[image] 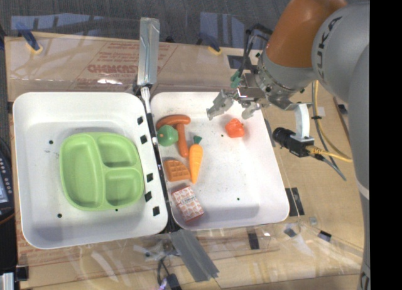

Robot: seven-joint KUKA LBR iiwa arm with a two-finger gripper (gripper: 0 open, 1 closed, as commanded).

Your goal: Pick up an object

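While the arm (326, 37) reached in from the right of the camera view, the claw (233, 105) hung over the far part of the right bin (267, 176), its two fingers spread apart with nothing between them. One finger (218, 107) pointed toward the bin's middle, the other (250, 109) sat nearer the small orange-red toy (235, 128). That toy looked like the target, and it lay just below the claw in the picture, toward the near side of the bin, close under the gap between the fingers. It was a squat, roundish lump, so no long axis to speak of; a straight drop with a slight shift toward the near side was likely all that was wanted.

Well apart from it, along the bin's left wall, the rest of the play food crowded together: a sausage (177, 127), a green vegetable (168, 135), a carrot (195, 161) lying lengthwise toward the near edge, a waffle (177, 170) and a small packet (188, 202). Open white floor surrounded the target, so plenty of room for the fingers.

Over in the left bin (31, 157) sat a green divided plate (100, 170). Both bins rested on a table (75, 63) with clear plastic sheeting over printed cardboard.
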